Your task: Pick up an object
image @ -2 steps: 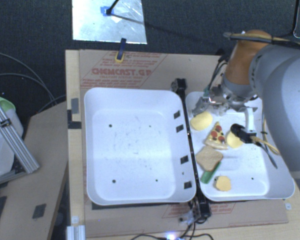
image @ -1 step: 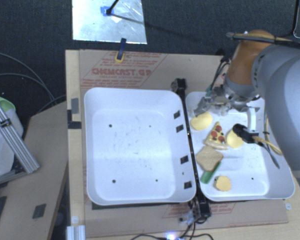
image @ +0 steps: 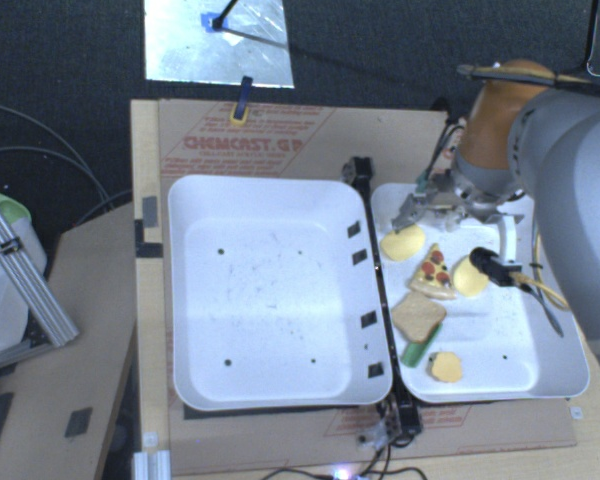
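- The grey arm (image: 570,168) reaches in from the right, its orange band (image: 495,118) above the wrist, and slants down toward the far left corner of the right bin (image: 555,373).
- The gripper (image: 410,213) hangs low over that corner, pointing down and to the left, near the divide between the bins.
- The view does not settle whether the gripper is parted or closed; its tip is small and blurs into the white bin floor. Nothing can be made out in its grasp.
- The arm's bulk cuts off the right bin's far right side.
- Just below the tip lies a pale yellow lump (image: 403,243), rounded and smooth; touching or apart is unclear.
- Further toward the camera from the gripper lie a pizza slice (image: 433,274), a yellow ball (image: 469,279), a tan bread slice (image: 418,316), a green stick (image: 417,351) and a yellow disc (image: 445,367).
- Left of the gripper is the left bin (image: 190,368).
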